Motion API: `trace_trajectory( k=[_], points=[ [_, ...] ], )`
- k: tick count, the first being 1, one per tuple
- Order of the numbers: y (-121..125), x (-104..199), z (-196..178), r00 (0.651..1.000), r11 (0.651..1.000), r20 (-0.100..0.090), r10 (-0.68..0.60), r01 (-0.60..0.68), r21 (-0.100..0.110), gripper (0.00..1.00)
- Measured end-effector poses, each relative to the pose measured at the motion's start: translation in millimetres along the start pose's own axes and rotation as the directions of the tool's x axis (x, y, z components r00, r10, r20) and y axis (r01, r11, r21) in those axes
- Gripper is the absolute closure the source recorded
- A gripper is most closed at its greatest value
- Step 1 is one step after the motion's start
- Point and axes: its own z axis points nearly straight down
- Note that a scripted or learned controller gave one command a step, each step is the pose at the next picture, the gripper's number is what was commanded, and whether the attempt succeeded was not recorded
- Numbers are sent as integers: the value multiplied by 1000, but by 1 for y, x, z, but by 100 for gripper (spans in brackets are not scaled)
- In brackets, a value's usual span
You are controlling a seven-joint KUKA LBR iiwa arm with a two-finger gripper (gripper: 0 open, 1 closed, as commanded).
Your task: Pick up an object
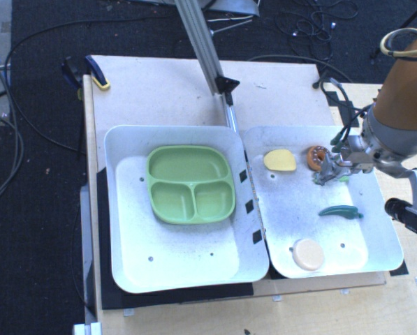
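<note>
End effector (327, 172) low in right bin (376, 257), near its far edge, just beside orange ring-shaped item (315, 157); contact and grip state cannot be told. Yellow piece (280, 160) left of ring. Teal item (341, 212) mid-bin, cream disc (309, 254) near front edge. Green divided tray (191, 184) in left bin (124, 257).

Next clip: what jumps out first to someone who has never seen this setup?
The green divided plate lies alone in the left bin, the biggest patch of colour. In the right bin the arm's gripper is down beside an orange ring, with a yellow piece, a teal piece and a pale disc scattered around.
</note>
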Motion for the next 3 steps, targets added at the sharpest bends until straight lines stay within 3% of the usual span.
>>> trace_trajectory(
  k=[1,3],
  points=[
    [11,52,17,1000,1000,-1,1,-1,3,100],
    [28,166,14,1000,1000,-1,0,0,-1,100]
  ],
)
